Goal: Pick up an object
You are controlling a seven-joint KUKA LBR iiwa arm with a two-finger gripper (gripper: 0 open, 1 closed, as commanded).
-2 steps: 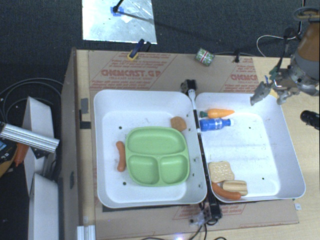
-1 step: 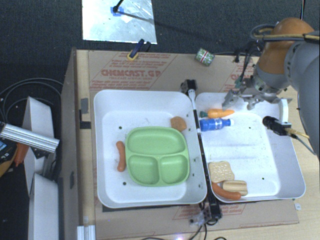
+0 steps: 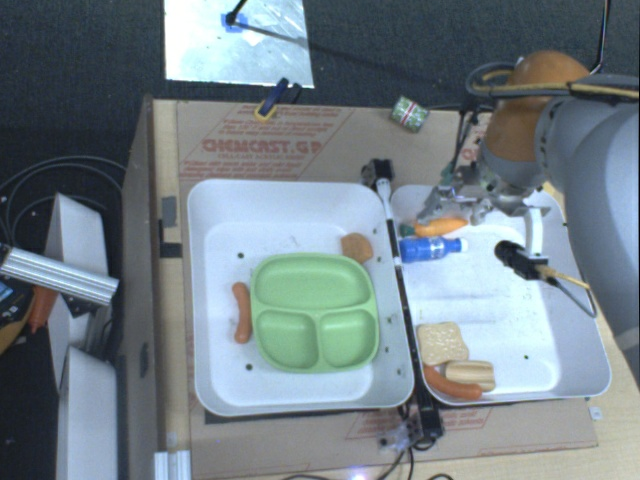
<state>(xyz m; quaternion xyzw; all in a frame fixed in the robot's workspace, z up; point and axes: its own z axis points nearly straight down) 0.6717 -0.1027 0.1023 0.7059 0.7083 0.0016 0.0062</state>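
Dark carpet floor [image 3: 80, 58] around a brown cardboard-topped bench [image 3: 270, 138]; shiny foil sheet [image 3: 240, 26] at upper centre, black cables at left. Two shallow white bins side by side. Left bin [image 3: 225, 208]: green three-compartment plastic tray [image 3: 315, 311], small orange sausage [image 3: 241, 312] just left of it, brown round biscuit [image 3: 356, 247] at its upper right. Right bin [image 3: 570, 358]: blue-capped clear bottle [image 3: 431, 249], orange carrot-shaped piece [image 3: 441, 226] just above it, square cracker [image 3: 442, 343] and hot dog [image 3: 460, 379] at lower left. Grey arm's gripper [image 3: 462, 196] sits over the carrot, upper right of frame; finger spread cannot be told.
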